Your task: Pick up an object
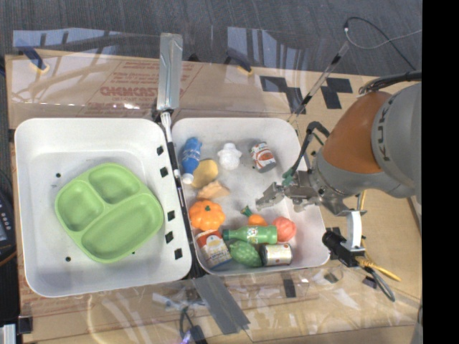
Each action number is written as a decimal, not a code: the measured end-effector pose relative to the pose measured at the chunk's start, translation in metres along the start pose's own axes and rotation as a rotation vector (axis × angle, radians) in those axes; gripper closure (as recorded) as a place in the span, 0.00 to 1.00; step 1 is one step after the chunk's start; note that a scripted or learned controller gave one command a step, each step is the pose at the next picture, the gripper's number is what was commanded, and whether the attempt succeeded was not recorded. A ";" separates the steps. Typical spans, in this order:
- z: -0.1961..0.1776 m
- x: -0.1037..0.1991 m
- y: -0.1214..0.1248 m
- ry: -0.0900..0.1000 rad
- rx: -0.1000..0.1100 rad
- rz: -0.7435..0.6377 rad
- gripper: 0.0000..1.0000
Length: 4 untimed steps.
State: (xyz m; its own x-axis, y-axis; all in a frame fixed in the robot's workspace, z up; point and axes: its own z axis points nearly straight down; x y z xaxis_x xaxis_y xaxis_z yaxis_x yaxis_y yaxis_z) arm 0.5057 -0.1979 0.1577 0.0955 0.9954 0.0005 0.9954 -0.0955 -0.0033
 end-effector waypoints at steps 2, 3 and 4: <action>0.066 -0.004 -0.010 0.000 -0.003 -0.297 0.00; 0.045 0.070 0.008 0.000 0.000 0.073 0.00; -0.001 0.000 -0.004 0.001 0.000 0.141 0.00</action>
State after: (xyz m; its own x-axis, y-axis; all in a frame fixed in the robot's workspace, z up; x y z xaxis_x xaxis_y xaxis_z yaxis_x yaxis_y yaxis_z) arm 0.5016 -0.1974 0.1587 0.2342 0.9722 0.0007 0.9722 -0.2342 -0.0037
